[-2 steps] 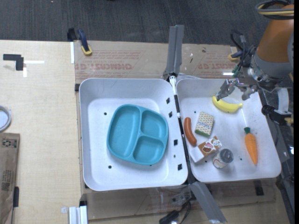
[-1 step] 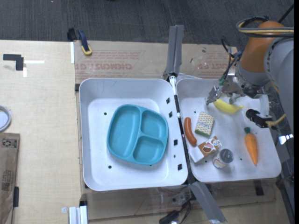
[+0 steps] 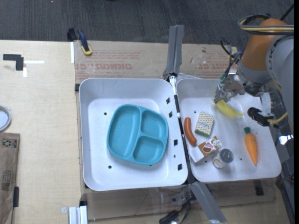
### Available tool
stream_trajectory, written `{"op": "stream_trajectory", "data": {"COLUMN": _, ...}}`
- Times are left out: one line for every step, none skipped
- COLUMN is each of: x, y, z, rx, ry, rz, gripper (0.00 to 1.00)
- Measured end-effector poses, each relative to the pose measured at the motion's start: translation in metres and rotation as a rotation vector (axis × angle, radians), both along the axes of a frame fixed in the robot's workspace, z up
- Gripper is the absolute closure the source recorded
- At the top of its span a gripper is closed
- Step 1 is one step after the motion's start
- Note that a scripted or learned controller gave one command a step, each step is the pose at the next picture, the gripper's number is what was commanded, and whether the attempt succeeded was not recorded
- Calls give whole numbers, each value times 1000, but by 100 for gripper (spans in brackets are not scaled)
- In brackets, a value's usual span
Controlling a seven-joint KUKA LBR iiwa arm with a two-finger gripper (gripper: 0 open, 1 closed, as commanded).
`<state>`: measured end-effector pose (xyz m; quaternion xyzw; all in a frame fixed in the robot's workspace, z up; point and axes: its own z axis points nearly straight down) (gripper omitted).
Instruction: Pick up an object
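Observation:
My gripper (image 3: 225,95) hangs low over the back of the right bin (image 3: 233,174), just above the upper end of a yellow banana (image 3: 229,109). Whether it touches the banana I cannot tell. In front of the banana lie a red sausage (image 3: 189,130), a small patterned box (image 3: 204,123), a brown-and-white carton (image 3: 209,146), a round tin (image 3: 226,156) and, at the right, an orange carrot (image 3: 251,146).
The left bin (image 3: 93,171) holds a blue three-part plate (image 3: 138,134). A grey divider post (image 3: 175,50) rises between the bins at the back. The arm's grey and orange body (image 3: 266,50) and black cabling overhang the right bin's far right side.

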<state>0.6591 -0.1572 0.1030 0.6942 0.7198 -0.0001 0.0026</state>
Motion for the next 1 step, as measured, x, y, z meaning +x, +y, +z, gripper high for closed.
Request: {"op": "stream_trajectory", "data": {"x": 0, "y": 53, "z": 136, "rx": 2, "ry": 3, "rz": 11, "gripper": 100}}
